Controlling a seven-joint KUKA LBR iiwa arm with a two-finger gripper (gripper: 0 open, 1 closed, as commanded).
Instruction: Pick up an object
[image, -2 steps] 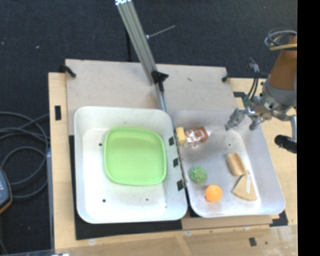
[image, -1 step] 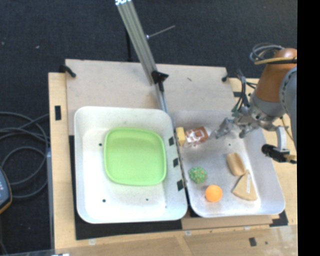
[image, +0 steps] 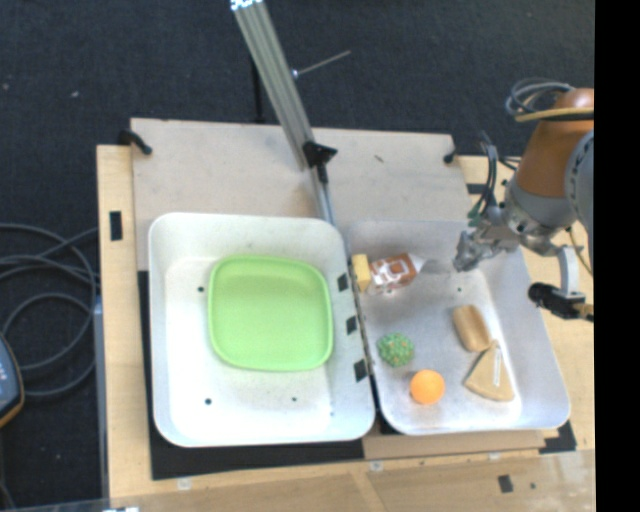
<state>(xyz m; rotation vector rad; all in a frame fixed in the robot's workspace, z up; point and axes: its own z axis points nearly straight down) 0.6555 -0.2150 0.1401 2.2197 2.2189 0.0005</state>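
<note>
Nearest the camera, at the front of the right bin (image: 540, 395), an orange ball (image: 427, 387) lies well below and a little left of the gripper (image: 468, 252), with a tan wedge-shaped piece (image: 491, 375) just right of the ball and almost straight below the tool. Above the wedge, a small brown loaf-like piece (image: 469, 327) lies closer to the gripper, just beneath it, and a green bumpy ball (image: 395, 349) sits down and to the left. Level with the gripper and to its left, near the bin's back wall, lies a brown and white packet (image: 392, 271) with a yellow end. Far to the left, a green square plate (image: 270, 312) rests in the left bin (image: 180, 400). The gripper hangs over the right bin's back right corner, nothing visible between its fingers; whether they are apart or together cannot be told.
</note>
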